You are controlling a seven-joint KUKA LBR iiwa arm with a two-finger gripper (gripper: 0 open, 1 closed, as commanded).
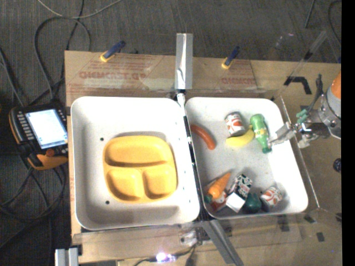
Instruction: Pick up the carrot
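The carrot [219,184] is an orange cone lying in the right bin [288,165] near its front left corner, with its tip pointing up and right. It rests against a small black-and-white carton [239,185]. My gripper [299,128] hovers over the right bin's right rim, well up and to the right of the carrot and close to a green bottle [259,132]. Nothing shows between its fingers.
Also in the right bin are a red-orange sausage [203,136], a can [235,123], a banana [240,140], a dark green item [253,203] and another can [270,195]. The left bin [83,148] holds a yellow divided tray [141,167].
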